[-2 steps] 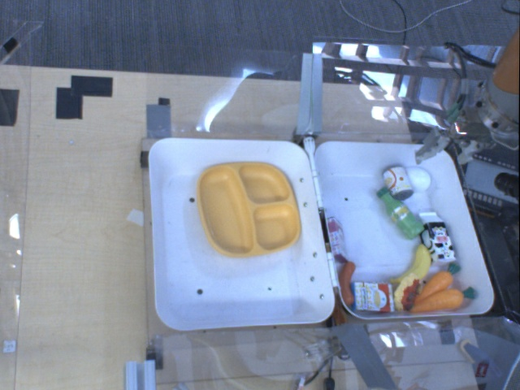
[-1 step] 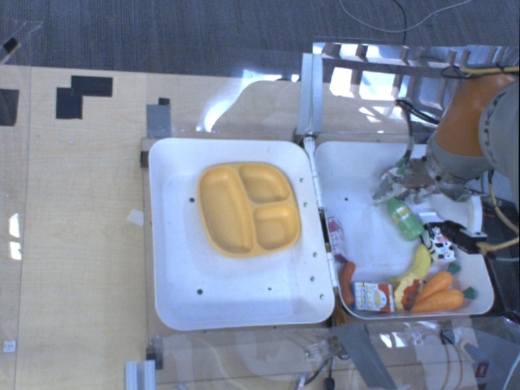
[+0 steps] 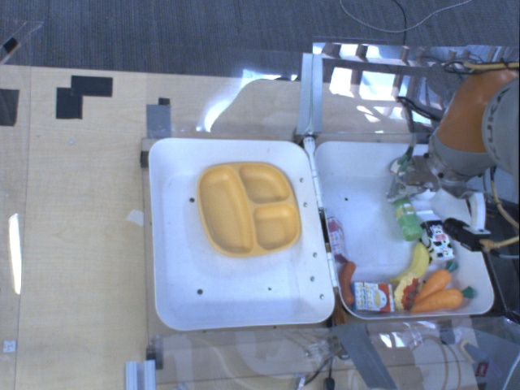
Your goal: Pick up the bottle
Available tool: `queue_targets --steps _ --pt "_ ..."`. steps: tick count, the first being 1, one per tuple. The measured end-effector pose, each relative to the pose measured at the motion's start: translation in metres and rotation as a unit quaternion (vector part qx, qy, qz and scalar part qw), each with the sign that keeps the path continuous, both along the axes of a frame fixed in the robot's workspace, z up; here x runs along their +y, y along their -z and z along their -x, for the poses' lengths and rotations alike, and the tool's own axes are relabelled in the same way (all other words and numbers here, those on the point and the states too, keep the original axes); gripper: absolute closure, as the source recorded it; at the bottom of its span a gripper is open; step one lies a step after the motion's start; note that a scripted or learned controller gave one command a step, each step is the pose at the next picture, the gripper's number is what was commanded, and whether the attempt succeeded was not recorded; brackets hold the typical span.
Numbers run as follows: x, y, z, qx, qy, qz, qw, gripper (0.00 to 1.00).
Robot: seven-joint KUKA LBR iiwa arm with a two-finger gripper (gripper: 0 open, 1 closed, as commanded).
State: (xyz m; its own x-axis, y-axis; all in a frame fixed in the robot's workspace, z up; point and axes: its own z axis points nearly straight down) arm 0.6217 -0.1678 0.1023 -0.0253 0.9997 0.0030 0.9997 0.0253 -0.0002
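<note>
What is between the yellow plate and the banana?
In the camera view, the bins' edges and a small red-and-white packet lie between the yellow plate and the banana.

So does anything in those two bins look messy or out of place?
Slightly. The toy food, including carrots, a banana and a small carton, is heaped in the right bin's near corner, while the yellow divided plate sits neatly in the left bin.

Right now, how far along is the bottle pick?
Done: the arm has reached into the right bin, with the gripper just above the green bottle.
In hand: nothing visibly between the fingers; the bottle lies on the bin floor, above the banana.
Left: close on the bottle and lift it.
</note>
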Motion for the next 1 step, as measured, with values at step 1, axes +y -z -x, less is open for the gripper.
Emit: queue_targets --steps 1 --pt "0.0399 -0.1086 -0.0047 -0.004 0.028 0.0020 0.9996 1.00"
